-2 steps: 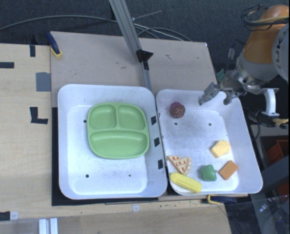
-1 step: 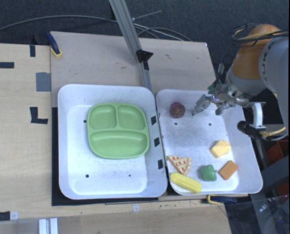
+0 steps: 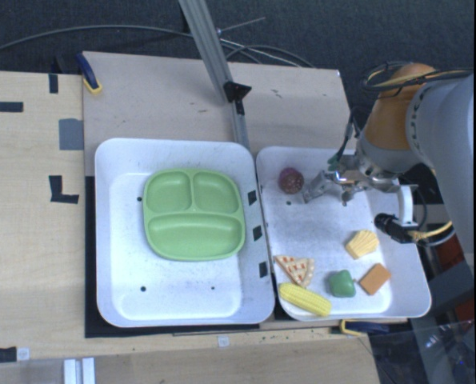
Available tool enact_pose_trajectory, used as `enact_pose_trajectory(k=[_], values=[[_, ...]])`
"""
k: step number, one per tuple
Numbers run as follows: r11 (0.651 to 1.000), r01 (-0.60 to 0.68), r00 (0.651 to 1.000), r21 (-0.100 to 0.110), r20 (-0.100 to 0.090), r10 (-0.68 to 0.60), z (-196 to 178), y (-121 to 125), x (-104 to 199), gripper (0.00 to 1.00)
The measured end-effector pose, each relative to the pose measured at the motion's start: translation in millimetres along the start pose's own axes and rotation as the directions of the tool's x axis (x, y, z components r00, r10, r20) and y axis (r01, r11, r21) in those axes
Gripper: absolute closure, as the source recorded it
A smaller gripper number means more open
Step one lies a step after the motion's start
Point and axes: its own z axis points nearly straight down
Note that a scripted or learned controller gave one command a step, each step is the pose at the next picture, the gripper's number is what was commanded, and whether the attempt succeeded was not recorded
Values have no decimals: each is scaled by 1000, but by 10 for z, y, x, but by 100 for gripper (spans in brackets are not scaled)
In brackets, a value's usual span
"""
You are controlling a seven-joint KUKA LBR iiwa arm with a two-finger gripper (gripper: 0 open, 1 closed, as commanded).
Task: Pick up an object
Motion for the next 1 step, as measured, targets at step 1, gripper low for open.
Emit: enact_pose_trajectory(k=[1], values=[[1000, 2, 1000, -4, 0, -2, -135, 13, 6, 100]])
